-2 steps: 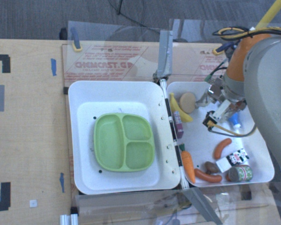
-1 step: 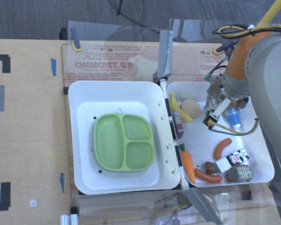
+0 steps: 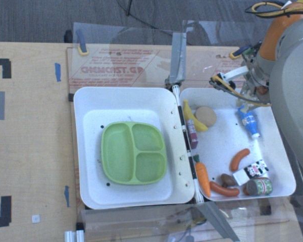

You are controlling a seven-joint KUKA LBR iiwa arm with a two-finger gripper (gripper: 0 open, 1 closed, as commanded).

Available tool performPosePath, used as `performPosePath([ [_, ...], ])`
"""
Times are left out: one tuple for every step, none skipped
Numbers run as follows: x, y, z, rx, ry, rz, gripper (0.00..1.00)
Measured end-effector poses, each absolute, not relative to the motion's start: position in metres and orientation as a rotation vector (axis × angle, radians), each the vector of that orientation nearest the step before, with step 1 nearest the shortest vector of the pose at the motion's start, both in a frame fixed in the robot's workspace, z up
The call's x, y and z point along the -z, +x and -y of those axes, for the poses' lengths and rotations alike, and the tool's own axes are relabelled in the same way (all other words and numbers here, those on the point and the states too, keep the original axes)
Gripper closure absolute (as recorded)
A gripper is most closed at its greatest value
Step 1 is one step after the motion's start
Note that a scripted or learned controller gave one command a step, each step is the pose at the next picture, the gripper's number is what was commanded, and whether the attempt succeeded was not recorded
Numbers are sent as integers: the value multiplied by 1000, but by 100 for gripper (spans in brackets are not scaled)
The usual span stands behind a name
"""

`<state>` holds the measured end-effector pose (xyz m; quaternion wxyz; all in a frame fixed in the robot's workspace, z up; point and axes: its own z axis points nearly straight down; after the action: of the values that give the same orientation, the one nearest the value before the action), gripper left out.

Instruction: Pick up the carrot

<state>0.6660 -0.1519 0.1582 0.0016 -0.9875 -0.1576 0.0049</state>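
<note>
Carrot [image 3: 202, 179] lies in the right bin [image 3: 285, 150], tight against that bin's left wall near the front corner, its long axis running roughly front to back along the wall, the fatter end toward the back and the tip pointing to the bin's front edge. A sausage [image 3: 223, 189] sits just beside its tip, and a small brown piece [image 3: 226, 179] is near it on the right. The gripper [image 3: 250, 92] hangs over the back of the same bin, near the far right corner, just above a blue and white tube [image 3: 249, 123]; the carrot is therefore well apart from it, diagonally across the bin toward the front left. My judgement is that the coming move turns on crossing that diagonal and then turning the wrist so the fingers close across the carrot's short width, with one finger needing room between carrot and wall, which looks tight. Whether the claw is spread or pressed together I cannot tell: cables and the wrist body cover the fingers from this angle. The arm's grey bulk also cuts off the right rim of the bin. The green plate [image 3: 134, 153] in the left bin [image 3: 86, 135] plays no part.
</note>
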Motion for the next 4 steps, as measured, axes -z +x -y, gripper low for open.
performPosePath([
  [-158, 666, 151, -17, -3098, 495, 0],
  [-84, 633, 91, -7, -3104, 474, 0],
  [-85, 656, 94, -29, -3059, 694, 0],
  [-92, 658, 90, -20, -3057, 707, 100],
])
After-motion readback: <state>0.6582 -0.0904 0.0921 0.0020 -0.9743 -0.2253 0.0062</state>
